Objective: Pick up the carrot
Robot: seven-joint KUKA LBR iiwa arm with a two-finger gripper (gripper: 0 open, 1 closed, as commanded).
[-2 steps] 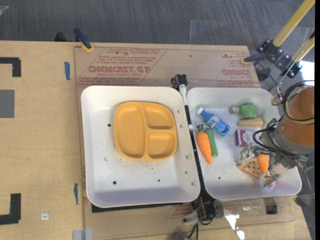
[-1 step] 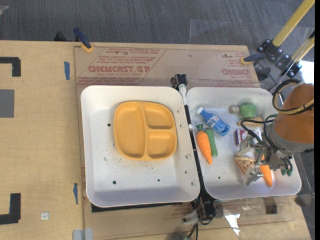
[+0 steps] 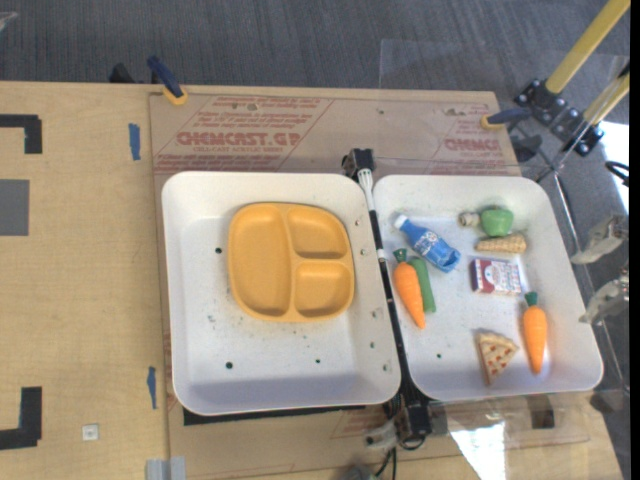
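Two carrots in the right bin [image 3: 570, 373]: one carrot [image 3: 409, 293] on its left side, touching a green veggie [image 3: 426, 284], and another carrot [image 3: 535, 337] near-right by the pizza slice [image 3: 495, 353]. The end effector [image 3: 604, 268] is a blur at the right edge, so can't tell its state.

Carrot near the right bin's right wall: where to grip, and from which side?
Grip that carrot mid-body, across its width, coming straight down. It lies flat, leaves up-frame, tip down-frame, clear of the pizza slice. The right bin wall runs close, so probably keep fingers off the tapered tip.

Even bright light, soft shadows, slightly blurry
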